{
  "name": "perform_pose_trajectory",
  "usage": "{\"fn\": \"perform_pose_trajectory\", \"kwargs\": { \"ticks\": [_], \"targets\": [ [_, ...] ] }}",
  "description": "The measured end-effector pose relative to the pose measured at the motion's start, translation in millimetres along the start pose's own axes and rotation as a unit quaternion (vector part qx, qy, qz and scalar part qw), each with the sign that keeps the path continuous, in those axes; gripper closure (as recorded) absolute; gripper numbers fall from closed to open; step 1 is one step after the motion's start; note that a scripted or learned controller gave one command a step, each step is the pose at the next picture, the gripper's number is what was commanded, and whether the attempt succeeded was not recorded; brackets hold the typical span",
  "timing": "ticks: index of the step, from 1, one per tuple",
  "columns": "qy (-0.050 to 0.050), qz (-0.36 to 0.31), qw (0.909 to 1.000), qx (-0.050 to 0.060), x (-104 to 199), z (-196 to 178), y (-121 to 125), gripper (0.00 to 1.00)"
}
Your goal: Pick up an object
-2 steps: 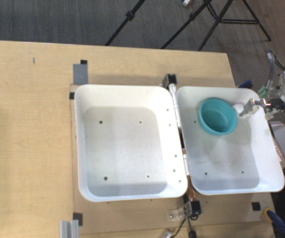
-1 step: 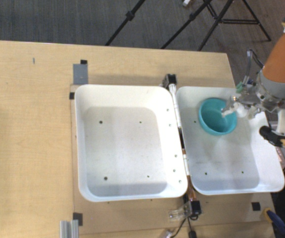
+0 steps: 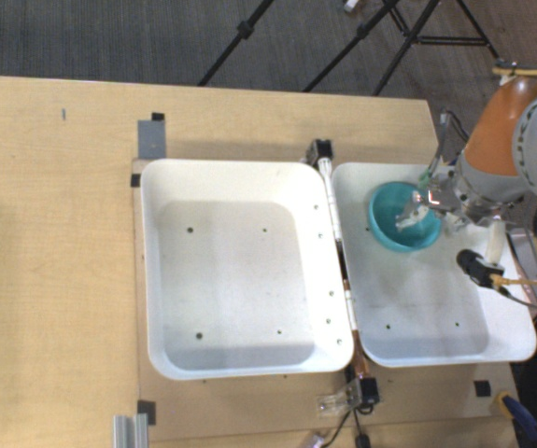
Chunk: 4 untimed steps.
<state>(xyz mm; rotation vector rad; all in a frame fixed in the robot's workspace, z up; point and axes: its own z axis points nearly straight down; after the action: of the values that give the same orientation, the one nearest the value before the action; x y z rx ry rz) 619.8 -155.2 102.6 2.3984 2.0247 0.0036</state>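
A teal bowl (image 3: 388, 217) sits upright in the right-hand white bin (image 3: 427, 301), in the far part of it, near the wall shared with the left bin (image 3: 231, 278). The tool (image 3: 416, 213) is down over the bowl's right side, its tip within the rim; how far open it is, and whether it grips the bowl, cannot be told from this slant. The grey arm with its orange band (image 3: 500, 138) reaches in over the right bin's far right corner. Both bins lie side by side, touching, on the pale wooden tabletop (image 3: 53, 250).
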Motion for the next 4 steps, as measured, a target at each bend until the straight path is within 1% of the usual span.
{"fn": "perform_pose_trajectory", "kwargs": {
  "ticks": [1, 2, 3, 4],
  "targets": [
    [0.0, -0.068, 0.9976, -0.004, -5.3, 11.1, 16.1, 0.0],
    [0.0, -0.139, 0.9903, -0.006, 39.2, 10.3, 1.9, 0.0],
    [-0.001, -0.277, 0.961, -0.007, 18.1, 9.7, -6.6, 0.0],
    [-0.002, -0.319, 0.9476, -0.009, 49.0, 8.7, -28.0, 0.0]
  ]
}}
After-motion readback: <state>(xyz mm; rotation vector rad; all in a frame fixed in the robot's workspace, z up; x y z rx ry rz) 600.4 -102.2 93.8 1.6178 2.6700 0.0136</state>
